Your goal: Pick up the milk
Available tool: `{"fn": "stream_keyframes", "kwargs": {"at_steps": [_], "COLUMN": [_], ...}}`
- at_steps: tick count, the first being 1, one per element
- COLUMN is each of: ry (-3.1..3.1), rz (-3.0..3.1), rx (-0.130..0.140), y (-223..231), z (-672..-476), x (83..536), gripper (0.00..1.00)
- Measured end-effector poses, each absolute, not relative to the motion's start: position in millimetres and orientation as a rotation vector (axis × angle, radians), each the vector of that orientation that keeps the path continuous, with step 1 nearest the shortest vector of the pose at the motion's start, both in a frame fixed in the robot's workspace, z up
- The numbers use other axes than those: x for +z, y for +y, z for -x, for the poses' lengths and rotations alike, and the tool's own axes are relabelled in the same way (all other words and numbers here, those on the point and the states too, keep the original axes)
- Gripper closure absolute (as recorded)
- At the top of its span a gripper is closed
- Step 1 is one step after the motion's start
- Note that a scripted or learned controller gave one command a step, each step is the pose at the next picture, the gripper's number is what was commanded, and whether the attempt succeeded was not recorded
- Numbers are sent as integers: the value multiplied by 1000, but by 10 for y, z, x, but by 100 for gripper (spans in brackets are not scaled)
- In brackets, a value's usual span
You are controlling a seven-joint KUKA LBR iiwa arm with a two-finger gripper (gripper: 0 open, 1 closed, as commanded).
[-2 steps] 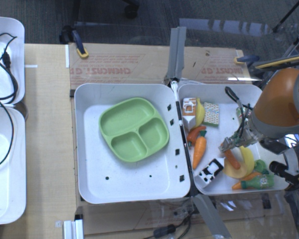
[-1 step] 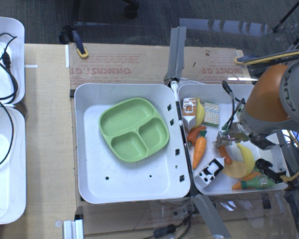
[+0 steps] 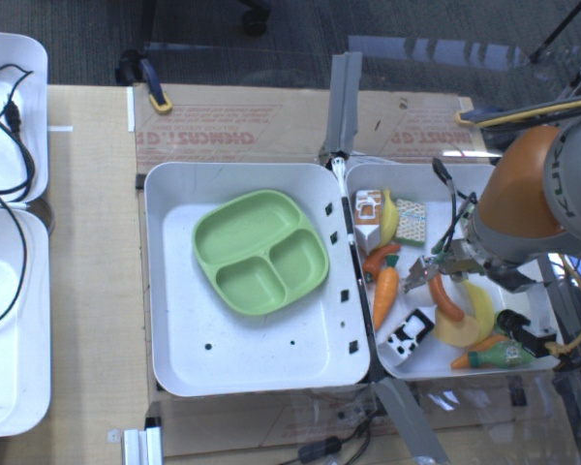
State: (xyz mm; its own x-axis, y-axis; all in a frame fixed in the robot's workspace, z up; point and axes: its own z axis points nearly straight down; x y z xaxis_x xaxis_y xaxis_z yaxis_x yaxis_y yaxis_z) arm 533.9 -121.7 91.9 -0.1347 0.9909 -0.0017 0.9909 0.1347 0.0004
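Camera view: gripper [image 3: 424,271] low inside the right bin [image 3: 552,356], among toy food.
Gripper state: fingers spread a little, nothing seen between them.
Milk: black-and-white carton [image 3: 408,333] lying on its side just below the gripper, apart from it.
Neighbours: carrot [image 3: 384,296] just left of the gripper, sausage [image 3: 445,298] and banana [image 3: 481,308] to its right.
Arm pose: orange band [image 3: 525,194] above, wrist angled down-left, probably lining up over the crowded pile.
Left bin: green divided plate [image 3: 259,251], well left of the gripper.
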Motion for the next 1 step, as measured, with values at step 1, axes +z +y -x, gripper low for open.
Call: {"fn": "stream_keyframes", "kwargs": {"at_steps": [1], "ry": [2466], "rz": [-1947], "rx": [-2], "y": [-969], "z": [-4912], "x": [911], "gripper": [0]}}
